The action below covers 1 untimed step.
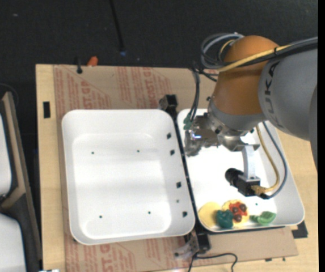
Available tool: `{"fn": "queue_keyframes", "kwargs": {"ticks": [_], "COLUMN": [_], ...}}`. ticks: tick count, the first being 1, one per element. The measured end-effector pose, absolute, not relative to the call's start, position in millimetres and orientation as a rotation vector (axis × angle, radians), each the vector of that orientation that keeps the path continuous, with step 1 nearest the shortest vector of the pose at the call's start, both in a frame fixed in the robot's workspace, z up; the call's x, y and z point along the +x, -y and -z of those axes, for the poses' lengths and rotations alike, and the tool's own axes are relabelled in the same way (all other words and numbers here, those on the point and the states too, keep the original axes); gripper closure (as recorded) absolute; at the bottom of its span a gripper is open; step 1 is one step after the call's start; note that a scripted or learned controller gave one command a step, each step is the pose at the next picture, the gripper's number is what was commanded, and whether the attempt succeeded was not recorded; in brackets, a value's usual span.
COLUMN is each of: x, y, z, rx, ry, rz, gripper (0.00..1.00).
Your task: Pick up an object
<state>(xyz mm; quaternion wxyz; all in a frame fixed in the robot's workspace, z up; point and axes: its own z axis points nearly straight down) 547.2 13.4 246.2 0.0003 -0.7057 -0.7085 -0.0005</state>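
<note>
Pincer (195,138) over right bin's (216,188) upper-left corner (spread or pressed: can't tell). Colourful toy cluster (234,213) at bin's bottom edge, well apart. Seemingly approach step; next: shift over cluster, descend.

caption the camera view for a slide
Robot gripper over the right bin, small colourful objects clustered at its near edge.

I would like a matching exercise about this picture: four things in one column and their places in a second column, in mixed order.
1 yellow object
2 light green object
3 red object
4 pincer

a rightmost of the three objects
b near the left wall of the right bin
c leftmost of the three objects
d between the other two objects

Pairs: 1-c, 2-a, 3-d, 4-b.
</note>
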Motion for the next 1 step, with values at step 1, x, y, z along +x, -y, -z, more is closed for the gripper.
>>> {"fn": "queue_keyframes", "kwargs": {"ticks": [1], "x": [517.8], "y": [-55.4], "z": [-244.8], "rx": [-2.217], "ry": [2.225], "rz": [0.001], "gripper": [1.00]}}
